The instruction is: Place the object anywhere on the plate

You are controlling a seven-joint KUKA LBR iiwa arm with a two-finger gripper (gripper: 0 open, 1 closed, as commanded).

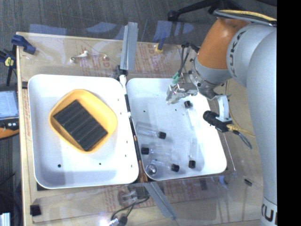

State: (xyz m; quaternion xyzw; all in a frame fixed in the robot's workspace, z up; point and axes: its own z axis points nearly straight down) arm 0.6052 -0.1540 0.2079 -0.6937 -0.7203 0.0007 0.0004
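The end effector (178,92) hung over the far part of the right bin (214,166), how far open I could not tell, nothing visibly held. The dark slatted object (80,125) already lay on the yellow plate (107,111) in the left bin (42,171), suggesting placement done.

- two white bins: left bin (37,166); right bin (211,161); side by side on the bench (66,48);
- blue clamp (22,44) at the bench's far left corner;
- metal bar (128,46) by the far edge
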